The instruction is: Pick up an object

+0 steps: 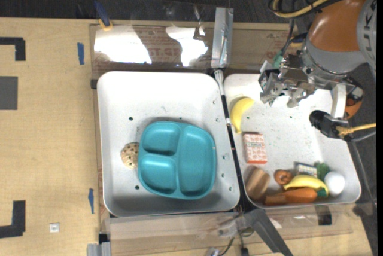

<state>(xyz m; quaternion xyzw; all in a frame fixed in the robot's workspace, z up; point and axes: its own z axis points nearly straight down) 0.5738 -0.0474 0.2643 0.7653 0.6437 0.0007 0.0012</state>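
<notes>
My gripper hangs over the back of the right bin, fingers spread and nothing between them. Just to its left and below lies a yellow banana-shaped piece by the bin's left wall. A red-and-white box lies nearer the front. Along the front edge sit a brown roll, a small orange item, a yellow banana, an orange-red carrot-like piece, a white ball and a green item.
The left bin holds a teal divided plate and a speckled cookie at the plate's left. A shiny clear panel stands behind the bins. The arm's wrist and cables fill the upper right.
</notes>
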